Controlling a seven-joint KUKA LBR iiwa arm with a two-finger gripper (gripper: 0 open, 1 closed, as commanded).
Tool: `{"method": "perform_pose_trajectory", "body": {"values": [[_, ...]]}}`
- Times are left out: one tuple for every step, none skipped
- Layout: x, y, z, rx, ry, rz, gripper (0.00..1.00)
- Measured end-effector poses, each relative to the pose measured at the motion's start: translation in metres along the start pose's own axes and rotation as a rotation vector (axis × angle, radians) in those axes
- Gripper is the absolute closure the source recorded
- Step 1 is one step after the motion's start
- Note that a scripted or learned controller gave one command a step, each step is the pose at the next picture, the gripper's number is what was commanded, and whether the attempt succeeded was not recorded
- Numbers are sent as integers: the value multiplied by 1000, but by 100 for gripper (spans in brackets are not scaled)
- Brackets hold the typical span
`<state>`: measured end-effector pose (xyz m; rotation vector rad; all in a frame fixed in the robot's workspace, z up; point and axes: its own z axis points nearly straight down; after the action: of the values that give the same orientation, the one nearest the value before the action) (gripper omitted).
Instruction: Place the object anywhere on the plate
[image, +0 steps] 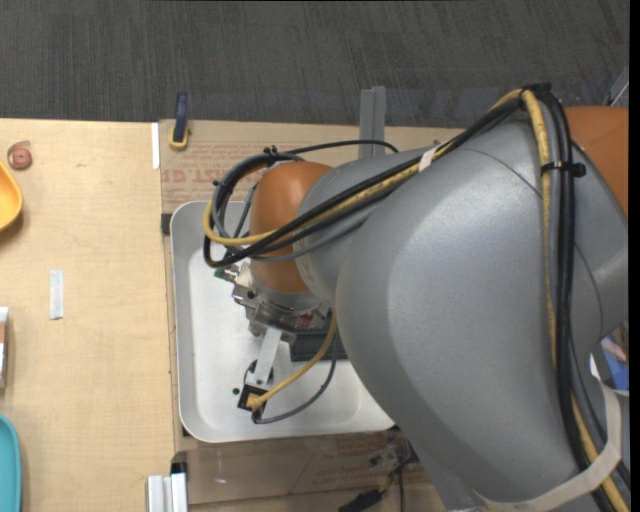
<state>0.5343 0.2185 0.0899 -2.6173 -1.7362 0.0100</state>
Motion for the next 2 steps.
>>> {"method": "perform_pose_trajectory", "body": {"values": [[-30,-10,-142,-4,1,-513,100],[-36,83,-157,-4,0,-688,100]]}}
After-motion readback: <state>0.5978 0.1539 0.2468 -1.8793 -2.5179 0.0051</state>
